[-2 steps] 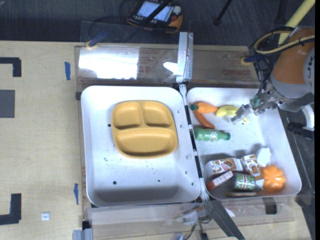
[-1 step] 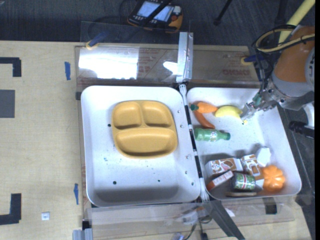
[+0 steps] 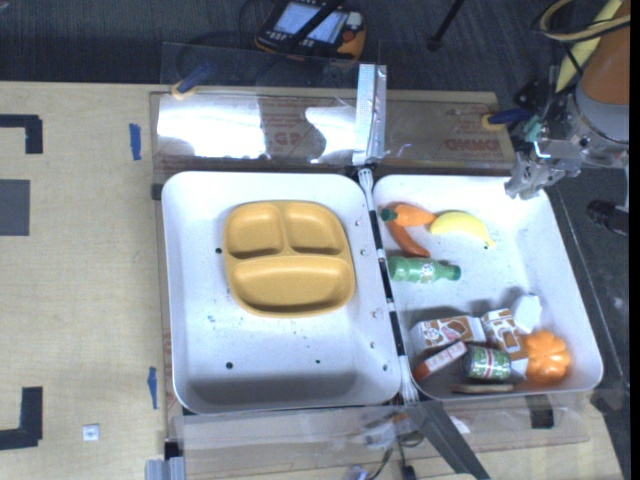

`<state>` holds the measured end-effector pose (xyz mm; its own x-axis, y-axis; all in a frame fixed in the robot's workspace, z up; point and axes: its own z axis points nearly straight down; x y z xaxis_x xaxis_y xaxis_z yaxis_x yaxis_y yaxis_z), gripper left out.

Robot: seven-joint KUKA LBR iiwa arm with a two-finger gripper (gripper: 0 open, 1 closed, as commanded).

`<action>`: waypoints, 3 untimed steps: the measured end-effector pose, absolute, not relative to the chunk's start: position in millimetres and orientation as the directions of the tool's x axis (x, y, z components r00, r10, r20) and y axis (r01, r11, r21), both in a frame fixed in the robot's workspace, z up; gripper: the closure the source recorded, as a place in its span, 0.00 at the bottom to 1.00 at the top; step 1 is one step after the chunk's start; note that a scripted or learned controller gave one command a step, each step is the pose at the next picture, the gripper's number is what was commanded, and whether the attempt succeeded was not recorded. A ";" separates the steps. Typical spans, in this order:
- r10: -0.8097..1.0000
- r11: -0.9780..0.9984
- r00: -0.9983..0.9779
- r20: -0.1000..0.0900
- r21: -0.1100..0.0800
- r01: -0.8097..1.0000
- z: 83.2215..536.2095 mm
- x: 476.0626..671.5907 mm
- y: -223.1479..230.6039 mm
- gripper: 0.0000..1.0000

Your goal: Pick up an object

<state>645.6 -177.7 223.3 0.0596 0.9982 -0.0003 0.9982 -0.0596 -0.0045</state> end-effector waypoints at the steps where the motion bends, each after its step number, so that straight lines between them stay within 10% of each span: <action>1: 1.000 0.011 -0.011 0.000 -0.004 1.000 99.1 664.1 -114.9 1.00; 2: 0.956 0.293 -0.293 -0.002 0.002 0.956 84.0 667.6 -194.3 1.00; 3: 0.955 0.296 -0.296 0.014 -0.011 0.955 84.2 666.0 -188.9 0.00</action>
